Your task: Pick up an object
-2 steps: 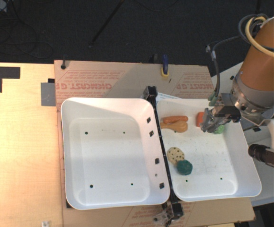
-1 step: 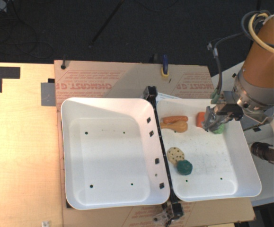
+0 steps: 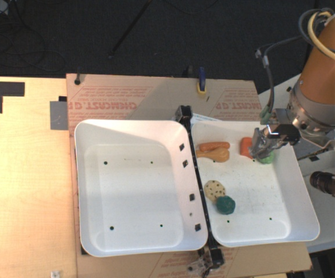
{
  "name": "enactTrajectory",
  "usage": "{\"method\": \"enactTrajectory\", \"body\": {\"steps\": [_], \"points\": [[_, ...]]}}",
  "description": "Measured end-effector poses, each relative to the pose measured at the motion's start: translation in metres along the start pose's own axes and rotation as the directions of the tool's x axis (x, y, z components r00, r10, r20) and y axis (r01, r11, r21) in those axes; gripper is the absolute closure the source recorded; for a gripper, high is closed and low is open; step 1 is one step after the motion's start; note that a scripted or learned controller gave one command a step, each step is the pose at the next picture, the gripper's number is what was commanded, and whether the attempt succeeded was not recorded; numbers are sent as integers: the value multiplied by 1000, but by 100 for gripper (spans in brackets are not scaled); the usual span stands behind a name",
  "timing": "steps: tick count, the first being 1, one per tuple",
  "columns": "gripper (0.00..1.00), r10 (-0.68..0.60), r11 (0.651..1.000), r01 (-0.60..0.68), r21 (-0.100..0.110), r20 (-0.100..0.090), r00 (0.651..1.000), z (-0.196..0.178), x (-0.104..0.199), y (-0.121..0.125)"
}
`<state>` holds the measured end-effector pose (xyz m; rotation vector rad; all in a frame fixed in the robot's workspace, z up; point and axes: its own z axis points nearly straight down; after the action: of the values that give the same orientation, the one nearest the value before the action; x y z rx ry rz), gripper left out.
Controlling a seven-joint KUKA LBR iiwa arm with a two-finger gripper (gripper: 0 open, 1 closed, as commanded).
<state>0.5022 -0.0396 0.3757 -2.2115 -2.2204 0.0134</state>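
Fingers (image 3: pixel 264 149), state unclear, low near right bin's (image 3: pixel 306 213) far edge, beside green object (image 3: pixel 267 158).

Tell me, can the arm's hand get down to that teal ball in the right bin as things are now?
Probably yes. The teal ball lies in the open on the right bin's floor, touching only the speckled tan disc on its upper-left side. The hand is over the same bin's far end, with nothing above the ball.
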Motion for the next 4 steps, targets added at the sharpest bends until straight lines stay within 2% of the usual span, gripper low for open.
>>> {"method": "enactTrajectory", "body": {"steps": [3,4], "points": [[100,-16,1000,16,8,0,1000,-28,-1,0],[100,5,1000,-5,8,-2,1000,160,-18,39]]}}
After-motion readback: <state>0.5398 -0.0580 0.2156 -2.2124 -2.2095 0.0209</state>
